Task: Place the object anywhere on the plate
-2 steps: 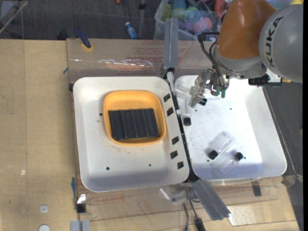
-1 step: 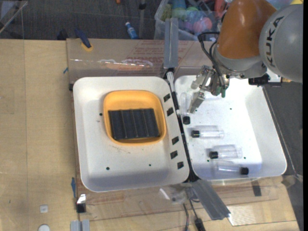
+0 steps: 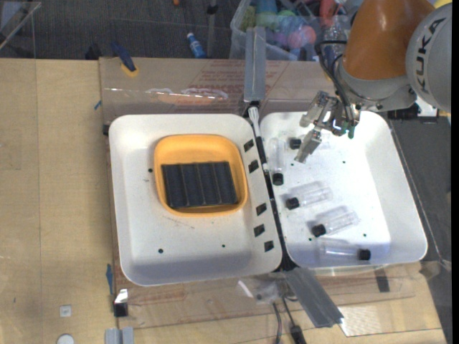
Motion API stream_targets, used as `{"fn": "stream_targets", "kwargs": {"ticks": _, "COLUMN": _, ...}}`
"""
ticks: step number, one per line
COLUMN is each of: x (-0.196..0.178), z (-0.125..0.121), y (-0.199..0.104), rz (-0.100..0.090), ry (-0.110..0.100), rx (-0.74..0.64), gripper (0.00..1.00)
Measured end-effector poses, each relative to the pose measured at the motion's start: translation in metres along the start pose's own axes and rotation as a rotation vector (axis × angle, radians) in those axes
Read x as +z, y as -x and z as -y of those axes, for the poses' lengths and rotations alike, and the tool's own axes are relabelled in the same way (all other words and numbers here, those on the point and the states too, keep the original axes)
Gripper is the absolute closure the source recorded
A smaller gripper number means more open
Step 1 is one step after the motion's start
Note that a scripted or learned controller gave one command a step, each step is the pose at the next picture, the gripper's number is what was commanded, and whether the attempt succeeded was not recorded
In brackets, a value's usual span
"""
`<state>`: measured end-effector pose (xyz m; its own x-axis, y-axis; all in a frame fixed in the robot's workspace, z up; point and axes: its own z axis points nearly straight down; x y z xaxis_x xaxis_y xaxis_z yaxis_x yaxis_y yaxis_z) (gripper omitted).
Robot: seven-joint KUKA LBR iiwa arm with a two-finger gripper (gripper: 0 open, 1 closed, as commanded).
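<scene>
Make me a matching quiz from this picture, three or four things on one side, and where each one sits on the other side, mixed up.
Things:
1. yellow plate
2. dark ridged insert
3. clear vials with black caps
4. gripper

Places:
A. lying in the right bin
B. over the right bin's far part
C. in the left bin
D. on the yellow plate

Pairs: 1-C, 2-D, 3-A, 4-B

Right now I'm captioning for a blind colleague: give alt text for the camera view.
The gripper hovers over the right bin, which holds clear black-capped vials. The left bin holds an orange plate with a dark ridged insert.
</scene>
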<state>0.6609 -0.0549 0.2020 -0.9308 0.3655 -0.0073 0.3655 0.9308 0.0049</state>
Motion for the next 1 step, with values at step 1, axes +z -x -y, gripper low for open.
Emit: {"fn": "stream_targets", "kwargs": {"ticks": 1, "x": -0.0117, "z": -0.0005, "y": 0.0018, "rz": 0.007, "ry": 0.006, "rx": 0.004, "gripper": 1.00}}
